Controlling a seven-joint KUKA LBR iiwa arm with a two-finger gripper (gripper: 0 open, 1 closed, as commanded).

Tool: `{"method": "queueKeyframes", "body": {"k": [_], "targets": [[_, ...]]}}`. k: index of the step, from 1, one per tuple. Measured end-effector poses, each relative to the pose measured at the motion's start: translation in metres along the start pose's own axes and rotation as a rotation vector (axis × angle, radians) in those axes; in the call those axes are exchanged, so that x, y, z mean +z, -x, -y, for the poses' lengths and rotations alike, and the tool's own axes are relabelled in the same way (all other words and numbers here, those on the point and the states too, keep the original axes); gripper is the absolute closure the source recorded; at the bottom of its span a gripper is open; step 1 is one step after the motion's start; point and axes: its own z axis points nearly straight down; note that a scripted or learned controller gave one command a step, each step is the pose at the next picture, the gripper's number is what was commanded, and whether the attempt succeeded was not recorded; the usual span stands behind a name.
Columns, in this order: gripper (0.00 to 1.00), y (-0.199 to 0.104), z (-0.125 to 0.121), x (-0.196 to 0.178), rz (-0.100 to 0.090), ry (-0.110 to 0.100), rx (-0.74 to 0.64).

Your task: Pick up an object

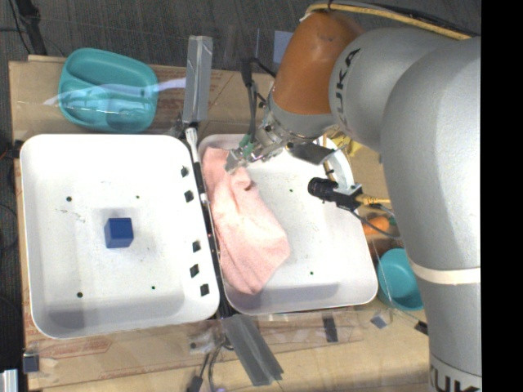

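Two-finger gripper (245, 155) lowered at the upper left corner of the right-hand shallow white bin (343, 251), hanging under the grey arm with the orange band (315, 55); tips down at the top edge of a crumpled pink cloth (245, 227), but open, closed or pinching the fabric: cannot tell from this angle.

Pink cloth lying along the left wall of that right bin, stretched from about 11 o'clock down to 7 o'clock of the bin floor, upper end bunched just under the gripper, lower end broader and folded.

At 9 o'clock from the cloth, across the divider, the left-hand shallow white bin (49, 300), holding a small blue cube (119, 232) well apart from its walls, near the middle.

At 11 o'clock, beyond the left bin's far rim, a teal plastic container with a clear wrapper (106, 88) resting on the wooden bench (122, 358).

At 4 o'clock from the cloth, outside the right bin, a small teal bowl (399, 278), with something orange (376, 223) just above it, partly hidden by the arm.
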Motion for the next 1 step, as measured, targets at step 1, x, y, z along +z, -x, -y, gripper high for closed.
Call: {"method": "queueKeyframes", "body": {"k": [1], "targets": [[1.00,0.0309,-0.0122,0.0018,0.000,-0.003,0.628]]}}
